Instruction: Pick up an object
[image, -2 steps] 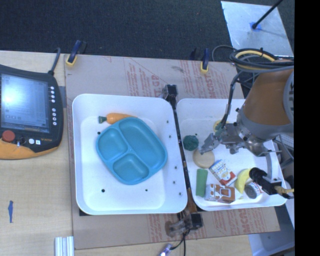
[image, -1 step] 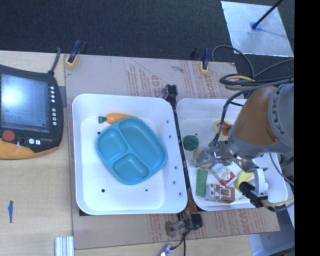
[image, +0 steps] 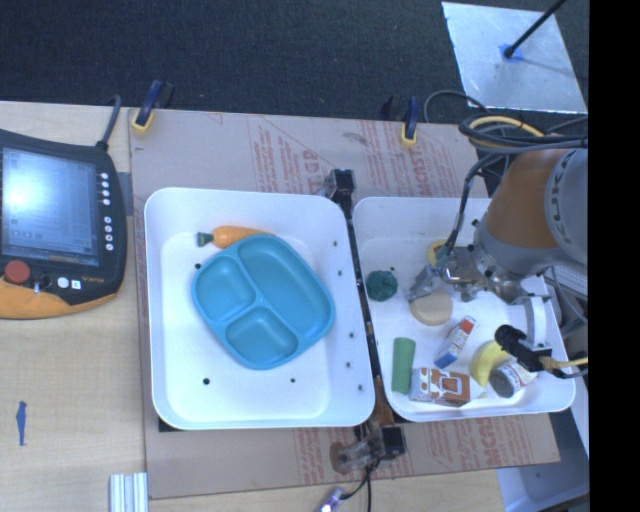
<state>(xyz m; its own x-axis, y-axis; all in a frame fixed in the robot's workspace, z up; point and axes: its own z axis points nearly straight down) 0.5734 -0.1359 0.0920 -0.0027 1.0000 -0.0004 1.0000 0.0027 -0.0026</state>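
My gripper (image: 438, 278) hangs low over the middle of the right bin (image: 400, 215), reaching in from the right. Just below its tip lies a beige round disc (image: 432, 311); whether they touch I cannot tell. To the gripper's left sits a dark green ball (image: 381, 286). Nearer the front edge lie a green cylinder (image: 402, 364), a small white tube with red and blue ends (image: 455, 342), a brown and white packet (image: 441, 386) and a yellow object (image: 485, 363) beside a small round tin (image: 507, 381).
The left bin (image: 175, 400) holds a blue divided plate (image: 262, 300) with an orange carrot (image: 236, 236) tucked behind it. A control pendant (image: 55, 225) lies on the bench at far left. Cables loop behind the right bin.
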